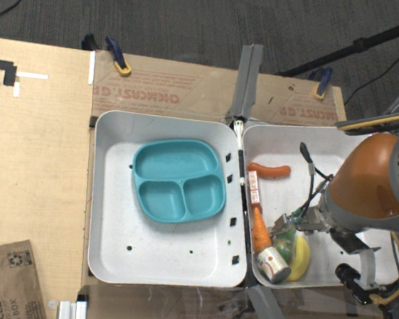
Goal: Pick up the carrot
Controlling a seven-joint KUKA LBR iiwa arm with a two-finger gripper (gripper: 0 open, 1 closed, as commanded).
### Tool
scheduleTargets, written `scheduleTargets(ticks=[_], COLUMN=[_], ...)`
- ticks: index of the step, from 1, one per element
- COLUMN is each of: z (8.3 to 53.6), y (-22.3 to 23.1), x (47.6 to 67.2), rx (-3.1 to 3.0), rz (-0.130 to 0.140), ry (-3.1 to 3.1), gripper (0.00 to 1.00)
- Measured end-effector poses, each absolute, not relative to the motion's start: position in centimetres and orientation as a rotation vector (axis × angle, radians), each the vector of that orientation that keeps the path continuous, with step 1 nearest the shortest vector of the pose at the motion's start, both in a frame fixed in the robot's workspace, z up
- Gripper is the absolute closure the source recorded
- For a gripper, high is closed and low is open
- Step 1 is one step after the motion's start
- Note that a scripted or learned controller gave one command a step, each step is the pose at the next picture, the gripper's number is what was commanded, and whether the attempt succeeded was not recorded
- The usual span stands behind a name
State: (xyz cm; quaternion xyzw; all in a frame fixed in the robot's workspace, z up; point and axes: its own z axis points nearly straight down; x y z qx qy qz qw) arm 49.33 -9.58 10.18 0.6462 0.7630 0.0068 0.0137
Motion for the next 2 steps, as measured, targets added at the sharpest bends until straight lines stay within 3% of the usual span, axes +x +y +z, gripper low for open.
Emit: scheduleTargets(ticks=[1, 2], z=[11.0, 19.1], y=[-9.6, -4.5], x=[49.4, 47.7], rx=[2.019, 2.57], rz=[0.022, -0.006], ry=[2.375, 1.809], gripper=[1.0, 1.0])
